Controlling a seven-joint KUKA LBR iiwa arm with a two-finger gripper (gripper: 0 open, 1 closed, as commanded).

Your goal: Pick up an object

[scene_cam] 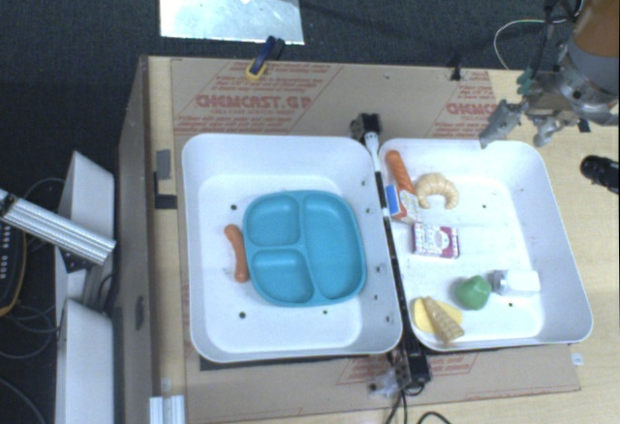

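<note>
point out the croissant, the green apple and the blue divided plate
croissant [436, 189]: camera view, right bin, on the middle of its arch.
green apple [473, 291]: camera view, right bin, on the centre of its top.
blue divided plate [303, 247]: camera view, left bin, on the ridge between its compartments.

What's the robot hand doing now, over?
Hand above right bin's far corner, holding nothing. Croissant, green ball, carton lying loose. Nothing blocking.
</note>
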